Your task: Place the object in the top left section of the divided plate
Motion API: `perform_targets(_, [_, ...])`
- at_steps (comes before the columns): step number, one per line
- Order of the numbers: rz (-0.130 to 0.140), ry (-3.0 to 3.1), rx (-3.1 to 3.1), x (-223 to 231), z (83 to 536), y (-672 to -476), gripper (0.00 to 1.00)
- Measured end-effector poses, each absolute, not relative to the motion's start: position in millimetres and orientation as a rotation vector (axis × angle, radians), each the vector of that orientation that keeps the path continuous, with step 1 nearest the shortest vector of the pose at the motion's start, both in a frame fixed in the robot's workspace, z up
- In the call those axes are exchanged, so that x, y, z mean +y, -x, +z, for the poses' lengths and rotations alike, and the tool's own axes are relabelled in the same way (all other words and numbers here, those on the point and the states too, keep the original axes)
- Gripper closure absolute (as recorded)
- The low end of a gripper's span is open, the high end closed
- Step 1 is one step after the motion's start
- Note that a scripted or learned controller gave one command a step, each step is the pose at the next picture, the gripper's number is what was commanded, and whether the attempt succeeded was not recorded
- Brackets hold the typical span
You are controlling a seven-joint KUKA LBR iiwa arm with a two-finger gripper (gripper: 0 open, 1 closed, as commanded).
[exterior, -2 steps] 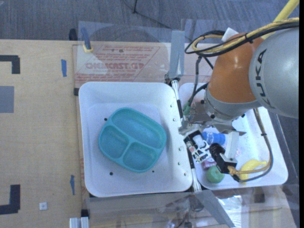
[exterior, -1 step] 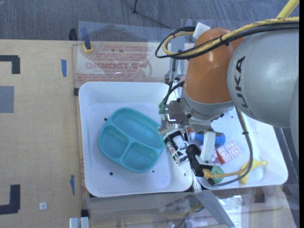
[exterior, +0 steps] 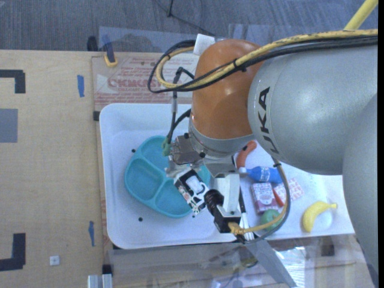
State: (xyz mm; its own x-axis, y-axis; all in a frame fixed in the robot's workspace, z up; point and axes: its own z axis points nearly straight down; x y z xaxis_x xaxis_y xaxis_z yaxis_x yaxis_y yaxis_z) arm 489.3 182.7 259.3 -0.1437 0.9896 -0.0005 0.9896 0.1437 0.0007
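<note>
Camera view shows the gripper [exterior: 193,192] low over the right side of the blue divided plate [exterior: 144,179] (whether it carries the object I cannot tell); placement looks unfinished, the visible sections bare.

Grey carpet floor [exterior: 72,8] across the top of the frame, black cable [exterior: 174,2] lying on it at top centre. Light wooden desk [exterior: 48,161] fills the left, with black corner marks [exterior: 15,80], blue tape strips [exterior: 80,86], a grey patch [exterior: 7,125]. Even light.
</note>
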Motion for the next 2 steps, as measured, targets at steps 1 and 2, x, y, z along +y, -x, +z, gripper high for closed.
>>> perform_targets(1, [-0.005,-1.986,2.437,163.7,236.4,-506.8,1.00])
perform_targets(2, [-0.004,-1.987,2.436,163.5,236.7,-507.0,0.00])
